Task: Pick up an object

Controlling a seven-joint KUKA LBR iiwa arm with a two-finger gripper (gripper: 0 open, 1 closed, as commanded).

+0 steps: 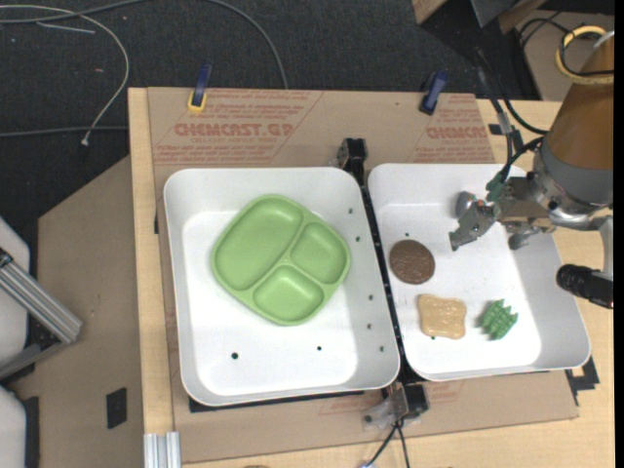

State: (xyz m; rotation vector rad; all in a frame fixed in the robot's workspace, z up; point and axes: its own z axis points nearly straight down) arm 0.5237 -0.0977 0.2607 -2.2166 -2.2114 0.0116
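The right bin [546,359] holds three small items: a round brown disc [412,261] near its left wall, a tan toast-like piece [443,317] below it, and a green leafy piece [498,320] to the right of that. My gripper [469,224] hangs above the upper middle of this bin, up and to the right of the brown disc. Nothing shows between its fingers.
The left bin [195,349] holds a green divided plate [282,258] with three compartments. Black clamps sit between the bins at the top [352,152] and bottom [409,398]. Blue clips [201,84] pin the cardboard base at the back. Cables run behind the bench.
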